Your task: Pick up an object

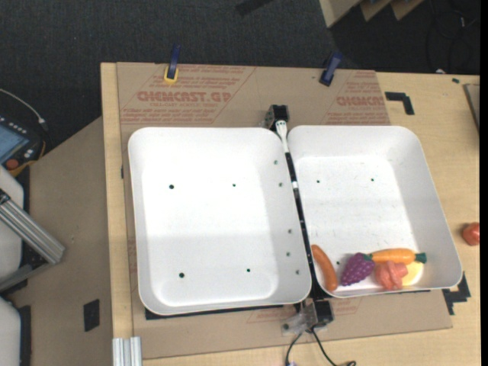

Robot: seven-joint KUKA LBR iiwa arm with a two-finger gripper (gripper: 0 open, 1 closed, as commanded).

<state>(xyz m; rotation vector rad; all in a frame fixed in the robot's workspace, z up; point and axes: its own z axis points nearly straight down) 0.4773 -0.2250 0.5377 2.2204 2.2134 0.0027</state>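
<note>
5 toy foods (371,267) (right bin (358,166), near edge).

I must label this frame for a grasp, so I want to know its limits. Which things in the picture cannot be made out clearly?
- Yellow item, camera view: mostly hidden behind the carrot and the red item; kind unclear.
- Red item: too small and blurred to name.
- Orange object on the bench right of the right bin: cut off by the view's edge.
- Sausage: lies along the bin wall; whether it touches the grapes is unclear.
</note>
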